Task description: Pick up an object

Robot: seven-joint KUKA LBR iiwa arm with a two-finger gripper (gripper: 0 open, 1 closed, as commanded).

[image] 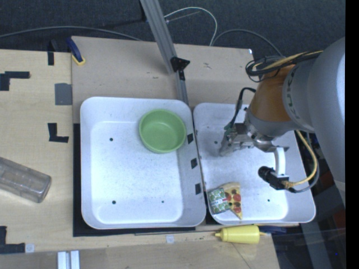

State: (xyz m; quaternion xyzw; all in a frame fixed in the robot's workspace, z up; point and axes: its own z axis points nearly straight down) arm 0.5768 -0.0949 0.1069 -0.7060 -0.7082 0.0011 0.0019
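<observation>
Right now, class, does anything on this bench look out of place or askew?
Two things lie outside the bins: a yellow bottle on its side below the right bin, and a clear container tipped over at the bench's left edge. The green bowl sits upright in the left bin.

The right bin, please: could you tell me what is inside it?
The right bin holds a colourful printed packet near its front left corner, and the gripper reaches in. The arm covers the bin's back right part.
</observation>
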